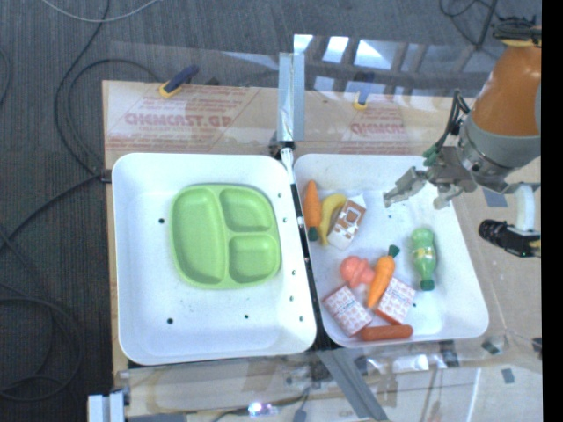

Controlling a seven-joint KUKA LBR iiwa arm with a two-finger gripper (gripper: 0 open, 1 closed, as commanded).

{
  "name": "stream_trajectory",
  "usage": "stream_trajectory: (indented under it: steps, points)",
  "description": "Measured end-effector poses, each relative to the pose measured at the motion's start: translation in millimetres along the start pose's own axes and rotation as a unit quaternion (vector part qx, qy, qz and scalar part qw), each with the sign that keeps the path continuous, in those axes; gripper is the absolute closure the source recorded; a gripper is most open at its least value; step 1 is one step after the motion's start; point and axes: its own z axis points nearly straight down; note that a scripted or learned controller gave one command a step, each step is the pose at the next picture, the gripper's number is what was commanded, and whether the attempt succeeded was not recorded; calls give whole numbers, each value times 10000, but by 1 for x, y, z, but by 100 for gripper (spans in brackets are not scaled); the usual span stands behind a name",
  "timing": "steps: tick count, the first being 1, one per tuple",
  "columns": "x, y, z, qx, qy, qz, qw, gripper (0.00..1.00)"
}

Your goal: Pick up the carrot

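**Tool hangs spread above the right bin, carrot lies below**

The arm (510, 95) reaches in from the right, and its tool (422, 187) hovers over the upper part of the right bin (466, 315) with the fingers spread apart and nothing between them. The carrot (381, 278) lies well below it in the middle of that bin, tilted, its green top pointing up and right. Its lower end rests between a pink toy (355, 271) and a red-and-white box (397, 301). Just to the right lies a green bottle (423, 258). A second orange carrot-like piece (311, 205) sits by the bin's left wall, beside a banana (332, 214) and a small carton (349, 222). The left bin (141, 262) holds a green divided plate (226, 236).
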Motion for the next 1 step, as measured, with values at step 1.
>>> stream_trajectory:
  steps: [1]
  points:
    - [18, -69, 139, -3, 6, -774, 9970, 0]
